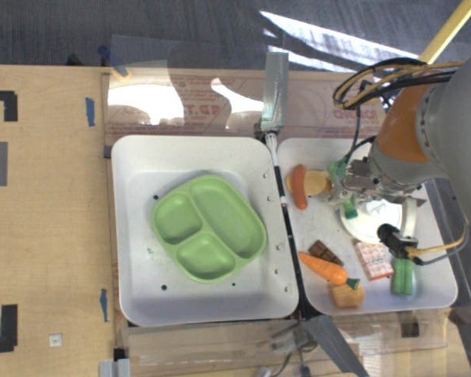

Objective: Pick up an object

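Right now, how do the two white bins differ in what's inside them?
The left bin holds one large thing, a green divided plate, lying flat in its middle. The right bin holds many small things scattered about, among them a carrot and a green block, and the arm hangs over it. Both are shallow, white and side by side.

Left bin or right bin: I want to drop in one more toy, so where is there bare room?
The left bin has bare floor all around the green divided plate, widest along its top edge. The right bin is crowded: carrot, brown block, pink box and green block sit below the tool.
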### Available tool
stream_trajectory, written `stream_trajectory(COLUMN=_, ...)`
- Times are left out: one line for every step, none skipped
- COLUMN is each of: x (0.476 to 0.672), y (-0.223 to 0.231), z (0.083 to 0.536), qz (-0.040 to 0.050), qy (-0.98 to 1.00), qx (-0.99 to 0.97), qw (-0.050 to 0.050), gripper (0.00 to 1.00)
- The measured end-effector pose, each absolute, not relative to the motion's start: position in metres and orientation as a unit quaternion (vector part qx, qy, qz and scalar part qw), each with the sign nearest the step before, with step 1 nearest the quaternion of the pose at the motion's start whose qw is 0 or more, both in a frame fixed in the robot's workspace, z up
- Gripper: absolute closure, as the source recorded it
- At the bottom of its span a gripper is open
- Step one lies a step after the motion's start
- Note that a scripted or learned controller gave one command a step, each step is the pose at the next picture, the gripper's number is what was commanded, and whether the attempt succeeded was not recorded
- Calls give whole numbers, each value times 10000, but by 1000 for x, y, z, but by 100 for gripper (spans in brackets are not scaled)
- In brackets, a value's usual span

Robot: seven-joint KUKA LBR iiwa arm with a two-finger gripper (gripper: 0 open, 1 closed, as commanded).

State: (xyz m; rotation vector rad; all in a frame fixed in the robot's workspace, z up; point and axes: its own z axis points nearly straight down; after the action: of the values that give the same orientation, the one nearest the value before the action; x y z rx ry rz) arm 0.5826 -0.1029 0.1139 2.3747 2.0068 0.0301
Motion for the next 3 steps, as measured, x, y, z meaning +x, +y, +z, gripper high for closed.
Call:
stream_trajectory(x=582, y=-102, z=113, qz=92, qy=6456, qx=7635, qw=152, gripper=0)
stream_trajectory(x=567, y=-110, z=95, qz=84, qy=5014, qx=8651, qw=77, gripper=0)
stream_trajectory(x=587, y=-118, z=96, qz=81, qy=5304, qx=8477, qw=15, gripper=0)
